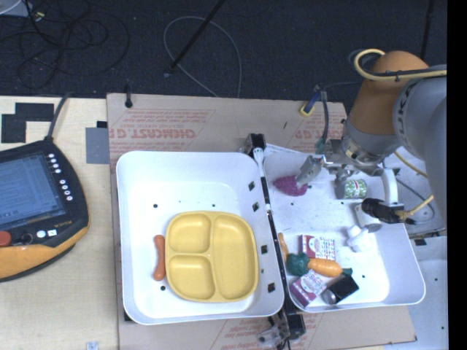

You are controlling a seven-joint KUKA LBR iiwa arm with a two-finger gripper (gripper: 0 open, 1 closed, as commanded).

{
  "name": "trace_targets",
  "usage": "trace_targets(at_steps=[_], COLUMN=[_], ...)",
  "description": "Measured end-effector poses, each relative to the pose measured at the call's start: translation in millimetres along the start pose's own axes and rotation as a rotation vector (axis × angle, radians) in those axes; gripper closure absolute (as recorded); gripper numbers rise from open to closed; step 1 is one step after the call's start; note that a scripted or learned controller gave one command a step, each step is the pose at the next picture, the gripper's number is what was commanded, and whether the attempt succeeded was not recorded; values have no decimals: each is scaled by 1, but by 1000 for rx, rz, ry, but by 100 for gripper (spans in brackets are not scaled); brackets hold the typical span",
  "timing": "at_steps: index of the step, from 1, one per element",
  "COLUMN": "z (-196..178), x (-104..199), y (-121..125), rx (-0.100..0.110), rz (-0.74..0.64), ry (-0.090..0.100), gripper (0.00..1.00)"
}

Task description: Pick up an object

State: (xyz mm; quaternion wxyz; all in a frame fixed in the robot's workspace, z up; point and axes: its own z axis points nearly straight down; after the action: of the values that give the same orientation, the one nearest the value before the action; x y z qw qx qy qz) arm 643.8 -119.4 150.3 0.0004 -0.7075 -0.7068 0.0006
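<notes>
Two white bins sit side by side on the bench: the left bin (139, 173) holds a yellow divided plate (211, 256) with an orange sausage-shaped toy (158, 257) lying beside its left edge, and the right bin (405, 268) holds the clutter the arm is working over. The gripper (314, 168) hangs over the upper left part of the right bin, reaching in from the right of the frame, and whether it is spread or closed cannot be told at this angle; nothing is visibly held. The nearest candidate is a purple object (290, 187), lying just below and to the left of the tool tip, close enough that it may be touching, though that is unclear. Its long axis runs roughly left to right across the frame. A small green-and-white can (354, 189) stands to the right, under the wrist. Further toward the lower middle of the bin lie a red-and-white carton (318, 247), a toy carrot (325, 267) and a dark block (341, 289), all well apart from the tool. The purple piece looks the likeliest target, calling for a short drop down and leftward.
</notes>
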Motion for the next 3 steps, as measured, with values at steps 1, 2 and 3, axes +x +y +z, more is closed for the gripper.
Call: trace_targets(at_steps=[1,2,3], z=[-83,-60,13], x=[-51,-83,-89], y=[0,-3,0], rx=[-1,2,2], rz=[0,0,-1], ry=[-1,0,1], gripper=[0,0,0])
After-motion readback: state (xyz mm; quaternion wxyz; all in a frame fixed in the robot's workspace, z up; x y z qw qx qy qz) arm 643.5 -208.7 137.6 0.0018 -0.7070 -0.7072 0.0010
